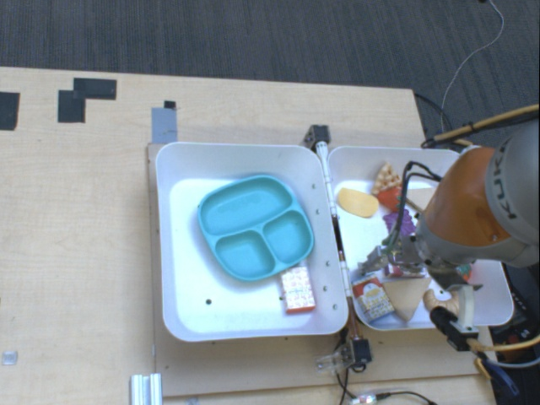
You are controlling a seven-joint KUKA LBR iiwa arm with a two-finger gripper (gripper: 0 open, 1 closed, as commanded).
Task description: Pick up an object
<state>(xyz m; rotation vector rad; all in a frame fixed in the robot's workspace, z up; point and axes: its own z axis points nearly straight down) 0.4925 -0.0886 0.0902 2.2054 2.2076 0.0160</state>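
Looking down through the overhead camera, I am watching the arm (472,205) reaching into the right bin (504,310) with its claw (395,262) hanging low over the clutter, so I am judging this as the approach before any grasp. I cannot tell whether the claw is released or clenched, and nothing is showing between it. A small red-and-white packet (372,299) is lying just below the claw beside a tan wedge (411,296), with a yellow piece (358,202) farther up, so I am thinking the next move calls for settling squarely over one item; the left bin (181,310) is holding a blue divided plate (256,226).
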